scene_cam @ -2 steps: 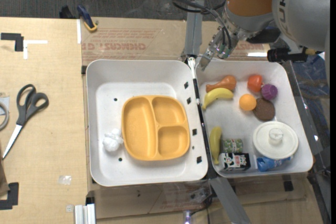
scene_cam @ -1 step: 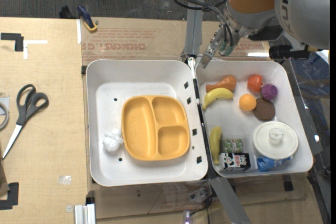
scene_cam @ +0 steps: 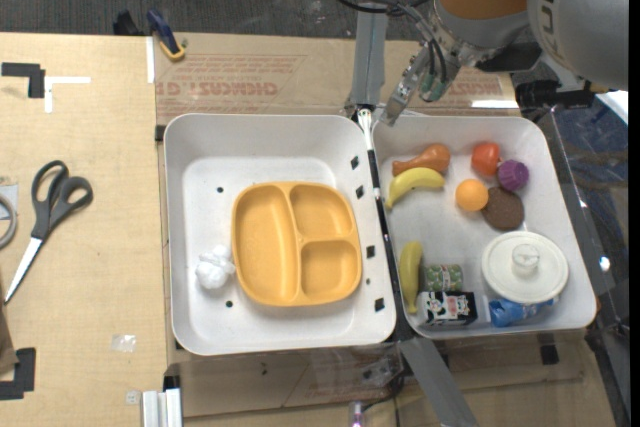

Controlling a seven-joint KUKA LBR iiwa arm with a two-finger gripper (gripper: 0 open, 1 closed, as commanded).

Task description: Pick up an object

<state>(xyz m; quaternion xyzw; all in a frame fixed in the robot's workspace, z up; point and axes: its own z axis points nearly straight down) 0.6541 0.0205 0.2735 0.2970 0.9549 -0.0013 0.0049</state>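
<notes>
The gripper (scene_cam: 400, 100) hangs above the far rim of the right bin (scene_cam: 560, 175), close to the wall where the two bins meet; whether its fingers are apart or together I cannot tell, because they are small and blurred. Nothing is seen between them.

In the right bin the objects lie mostly along the sides. A chicken drumstick toy (scene_cam: 424, 159) and a banana (scene_cam: 414, 181) are near the dividing wall, just below the gripper. A red tomato (scene_cam: 485, 156), a purple ball (scene_cam: 513, 175), an orange (scene_cam: 471, 195) and a brown cookie (scene_cam: 504, 211) sit near each other toward the right wall. A white lidded bowl (scene_cam: 525, 265) fills the near right corner. A second banana (scene_cam: 410, 273) lies along the left wall, beside small cartons (scene_cam: 445, 295). Free floor remains in the middle of this bin.

The left bin (scene_cam: 190, 215) holds a yellow divided plate (scene_cam: 297, 242) and a white crumpled thing (scene_cam: 212, 267) touching its left edge. Scissors (scene_cam: 45, 210) lie on the tabletop (scene_cam: 80, 315), well apart.
</notes>
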